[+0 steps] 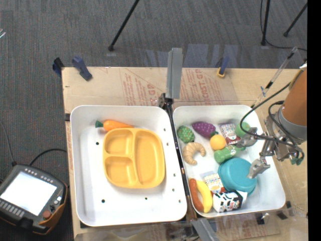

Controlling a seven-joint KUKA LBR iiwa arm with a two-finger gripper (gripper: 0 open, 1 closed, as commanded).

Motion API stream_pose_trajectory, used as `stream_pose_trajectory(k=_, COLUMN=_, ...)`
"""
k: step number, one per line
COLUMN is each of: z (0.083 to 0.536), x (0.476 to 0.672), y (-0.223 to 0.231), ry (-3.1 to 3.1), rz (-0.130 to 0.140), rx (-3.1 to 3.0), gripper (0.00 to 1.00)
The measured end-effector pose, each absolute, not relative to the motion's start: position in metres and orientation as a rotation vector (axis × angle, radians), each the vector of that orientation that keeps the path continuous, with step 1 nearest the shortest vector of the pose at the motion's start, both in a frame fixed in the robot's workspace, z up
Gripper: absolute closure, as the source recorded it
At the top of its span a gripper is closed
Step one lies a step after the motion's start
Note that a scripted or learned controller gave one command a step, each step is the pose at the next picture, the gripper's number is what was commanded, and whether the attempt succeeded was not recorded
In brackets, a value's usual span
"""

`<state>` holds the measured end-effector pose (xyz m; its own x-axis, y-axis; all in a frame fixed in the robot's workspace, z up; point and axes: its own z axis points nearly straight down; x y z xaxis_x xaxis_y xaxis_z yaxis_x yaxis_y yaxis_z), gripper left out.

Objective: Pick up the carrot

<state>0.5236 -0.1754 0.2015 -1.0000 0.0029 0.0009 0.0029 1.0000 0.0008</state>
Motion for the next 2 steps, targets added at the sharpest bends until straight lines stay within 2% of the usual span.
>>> stream_pose_trajectory(k=1, z=0.141, x=0.529, y=-0.132, ry=-3.099, rz=-0.005, rx=0.501, gripper=0.00)
stream_pose_trajectory(k=2, z=0.094, x=0.557, y=-0.080, ry=-3.136, rz=0.004, rx=0.248, gripper=0.00)
